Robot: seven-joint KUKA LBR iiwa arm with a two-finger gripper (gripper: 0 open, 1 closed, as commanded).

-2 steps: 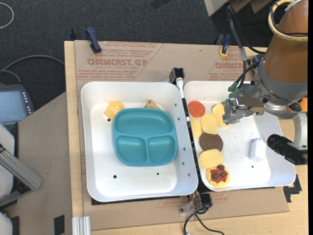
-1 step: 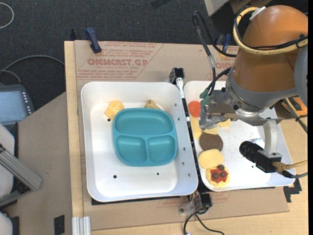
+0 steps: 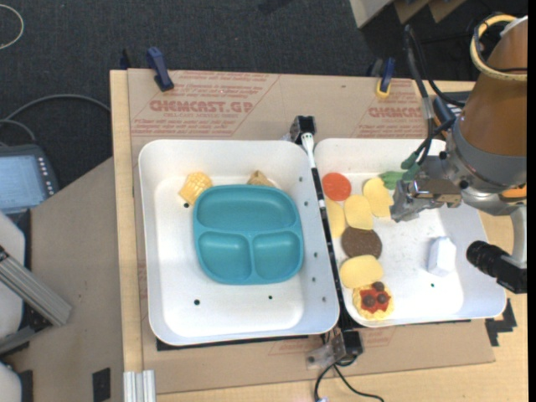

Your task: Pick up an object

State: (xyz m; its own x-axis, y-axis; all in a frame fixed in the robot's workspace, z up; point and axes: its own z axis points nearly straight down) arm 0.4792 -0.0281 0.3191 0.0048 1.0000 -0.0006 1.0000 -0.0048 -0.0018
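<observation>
I count two white bins on the bench. The left bin (image 3: 159, 224) carries one teal divided plate (image 3: 248, 233) near its middle, with three compartments. Against the plate's far-left corner sits one yellow corn piece (image 3: 195, 186), and at the plate's far edge one small tan piece (image 3: 260, 178) peeks out, too hidden for me to name.

The right bin (image 3: 469, 296) holds the rest, crowded along its left edge. Near its far-left corner lies one red-orange disc (image 3: 337, 186). Just nearer me I count two pale yellow pieces (image 3: 360, 212) touching each other, then one brown round patty (image 3: 361, 242), then one more yellow piece (image 3: 361, 270), and at the near-left corner one small tart (image 3: 373, 300) with dark berries on red. One green piece (image 3: 390, 178) sits by the far edge, right at the tool. One small white block (image 3: 440, 255) lies alone toward the right edge.

The gripper (image 3: 407, 204) hangs over the right bin beside the yellow pieces; I cannot tell whether it is released or clenched, and I see nothing between its tips.
</observation>
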